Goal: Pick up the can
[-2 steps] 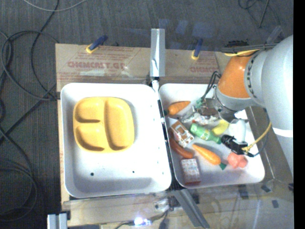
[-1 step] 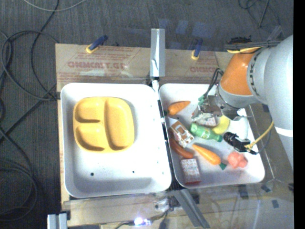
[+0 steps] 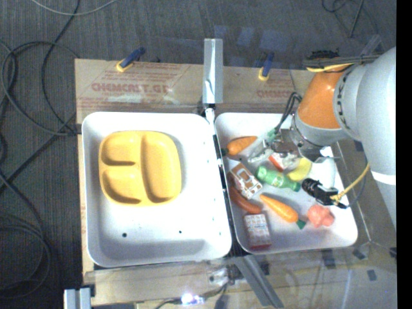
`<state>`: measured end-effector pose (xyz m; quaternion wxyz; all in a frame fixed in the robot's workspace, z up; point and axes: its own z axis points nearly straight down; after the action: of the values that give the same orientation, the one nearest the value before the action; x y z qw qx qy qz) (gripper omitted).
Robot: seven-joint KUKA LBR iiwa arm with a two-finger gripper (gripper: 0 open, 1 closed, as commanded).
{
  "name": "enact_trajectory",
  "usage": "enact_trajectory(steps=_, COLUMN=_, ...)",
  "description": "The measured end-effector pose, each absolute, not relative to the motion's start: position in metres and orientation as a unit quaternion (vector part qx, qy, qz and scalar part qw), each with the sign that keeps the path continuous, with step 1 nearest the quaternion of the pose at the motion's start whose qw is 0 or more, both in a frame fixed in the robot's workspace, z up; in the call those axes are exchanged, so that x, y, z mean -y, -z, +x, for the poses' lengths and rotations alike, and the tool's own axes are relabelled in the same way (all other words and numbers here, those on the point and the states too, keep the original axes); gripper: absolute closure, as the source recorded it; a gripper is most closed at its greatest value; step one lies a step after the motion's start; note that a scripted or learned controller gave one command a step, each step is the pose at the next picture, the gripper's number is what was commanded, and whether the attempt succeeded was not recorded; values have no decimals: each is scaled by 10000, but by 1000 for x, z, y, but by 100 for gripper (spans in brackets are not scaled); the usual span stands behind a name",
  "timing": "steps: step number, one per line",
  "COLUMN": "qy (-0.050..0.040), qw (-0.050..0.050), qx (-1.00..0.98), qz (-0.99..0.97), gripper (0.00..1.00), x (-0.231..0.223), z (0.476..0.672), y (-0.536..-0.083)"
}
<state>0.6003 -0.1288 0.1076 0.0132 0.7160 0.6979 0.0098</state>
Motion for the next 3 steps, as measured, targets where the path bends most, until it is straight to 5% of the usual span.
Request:
enact_trajectory(steps=1, qy=-74, qw=67, qx=-6246, qz=7809, gripper=0, x=174, z=621, y=-95)
enact_trajectory(steps=2, qy=22, qw=17, qx=-6048, qz=7964, gripper=0, x=178, z=671, y=-94)
enact_trajectory(steps=3, qy=73, qw=35, qx=-5395, qz=8419, gripper=0, x=166, z=668, y=-95)
